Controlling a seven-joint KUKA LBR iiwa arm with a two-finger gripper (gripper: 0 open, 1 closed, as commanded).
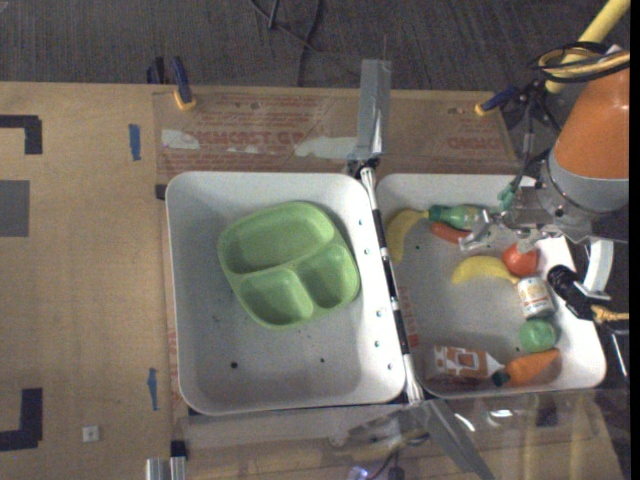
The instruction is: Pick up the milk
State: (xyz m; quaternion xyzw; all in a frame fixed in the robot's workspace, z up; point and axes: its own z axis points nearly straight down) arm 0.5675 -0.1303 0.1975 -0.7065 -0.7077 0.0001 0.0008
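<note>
Guessing the big risk here is a wrong grab: the milk (pixel 466 363) lies flat along the near wall of the right bin (pixel 436 288), with a carrot (pixel 532 368) touching its end and a green ball (pixel 539 335) close by, so the pincer could snag the veg instead or just scrape the rim. The gripper (pixel 500 220) hangs over the far side of that bin, well apart from the carton, by a green bottle (pixel 455 214) and a tomato (pixel 520 259). Arm's reaching in from the right, wrist down. Honestly can't tell if the pincer is apart or together.
</note>
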